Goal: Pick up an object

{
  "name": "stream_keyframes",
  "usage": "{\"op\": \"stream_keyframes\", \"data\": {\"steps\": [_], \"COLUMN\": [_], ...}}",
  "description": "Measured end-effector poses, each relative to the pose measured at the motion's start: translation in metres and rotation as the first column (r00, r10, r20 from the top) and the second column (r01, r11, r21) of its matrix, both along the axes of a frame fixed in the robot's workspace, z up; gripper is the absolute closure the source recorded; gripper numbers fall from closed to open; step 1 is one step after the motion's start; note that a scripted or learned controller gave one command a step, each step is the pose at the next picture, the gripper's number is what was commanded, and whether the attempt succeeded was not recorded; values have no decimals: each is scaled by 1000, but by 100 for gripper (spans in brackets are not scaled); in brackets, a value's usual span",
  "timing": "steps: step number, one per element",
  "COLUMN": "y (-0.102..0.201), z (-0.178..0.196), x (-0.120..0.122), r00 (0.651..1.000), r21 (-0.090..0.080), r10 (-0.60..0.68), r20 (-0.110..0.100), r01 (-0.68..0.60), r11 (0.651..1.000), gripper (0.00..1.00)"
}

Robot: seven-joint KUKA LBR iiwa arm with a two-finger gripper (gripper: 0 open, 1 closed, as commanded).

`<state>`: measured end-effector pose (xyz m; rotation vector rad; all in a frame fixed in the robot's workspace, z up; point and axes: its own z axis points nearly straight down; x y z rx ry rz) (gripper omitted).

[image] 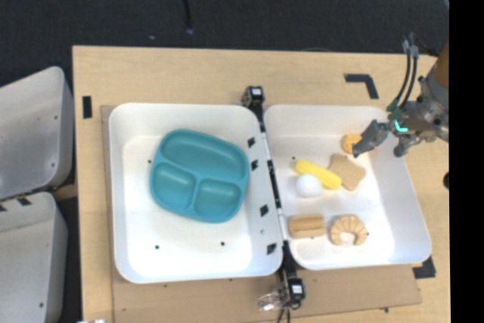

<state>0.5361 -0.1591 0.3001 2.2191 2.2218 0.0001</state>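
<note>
Here, a smooth teal sectioned plate (200, 176) fills the left bin (121, 238).

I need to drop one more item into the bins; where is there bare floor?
Left bin: bare strip along the near wall, below the teal divided plate. Right bin: bare right of the tan croissant. Crowded mid-bin around the yellow banana and white egg.

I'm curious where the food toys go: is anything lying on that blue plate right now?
No: the blue plate sits bare in the left bin, and the toy foods, like the banana, lie in the right bin.
</note>
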Motion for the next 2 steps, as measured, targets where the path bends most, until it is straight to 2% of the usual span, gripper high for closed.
{"op": "stream_keyframes", "data": {"steps": [1, 2], "y": [0, 3], "z": [0, -43], "x": [0, 1], "r00": [1000, 1000], "r21": [0, 0], "r10": [0, -2], "r20": [1, -3], "r01": [0, 2], "r11": [1000, 1000], "gripper": [0, 0]}}
